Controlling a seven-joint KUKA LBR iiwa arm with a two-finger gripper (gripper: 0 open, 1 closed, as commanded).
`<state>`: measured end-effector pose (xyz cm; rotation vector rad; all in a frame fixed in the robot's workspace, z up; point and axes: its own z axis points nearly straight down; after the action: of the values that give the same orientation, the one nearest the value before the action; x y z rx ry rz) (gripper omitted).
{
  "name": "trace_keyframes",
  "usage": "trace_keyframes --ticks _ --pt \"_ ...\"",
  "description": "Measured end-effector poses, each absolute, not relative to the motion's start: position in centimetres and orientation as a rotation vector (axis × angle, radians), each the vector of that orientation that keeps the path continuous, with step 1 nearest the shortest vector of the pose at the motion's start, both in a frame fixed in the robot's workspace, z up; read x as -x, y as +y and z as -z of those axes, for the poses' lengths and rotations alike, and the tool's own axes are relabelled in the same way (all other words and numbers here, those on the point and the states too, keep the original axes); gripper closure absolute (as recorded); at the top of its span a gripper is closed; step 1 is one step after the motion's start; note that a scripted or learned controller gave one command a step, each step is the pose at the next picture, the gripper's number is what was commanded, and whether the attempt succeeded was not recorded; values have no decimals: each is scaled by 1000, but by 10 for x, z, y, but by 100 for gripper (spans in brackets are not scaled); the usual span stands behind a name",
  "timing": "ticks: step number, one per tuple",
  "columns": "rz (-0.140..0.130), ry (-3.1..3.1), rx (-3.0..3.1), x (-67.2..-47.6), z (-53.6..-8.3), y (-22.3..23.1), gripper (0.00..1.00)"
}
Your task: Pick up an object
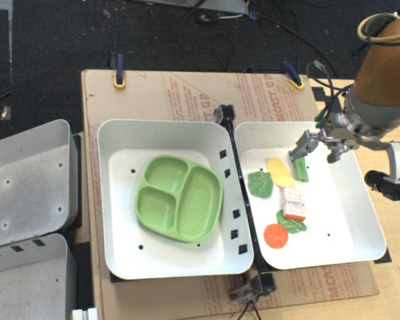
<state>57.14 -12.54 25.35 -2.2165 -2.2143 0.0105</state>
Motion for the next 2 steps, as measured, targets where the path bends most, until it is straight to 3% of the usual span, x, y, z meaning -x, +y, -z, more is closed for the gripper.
trace_keyframes --ticks 1,2 --pt "0 -2223 2220 -573 -259 -125 0" --pt "-6 -2217 2219 -574 -195 -122 0"
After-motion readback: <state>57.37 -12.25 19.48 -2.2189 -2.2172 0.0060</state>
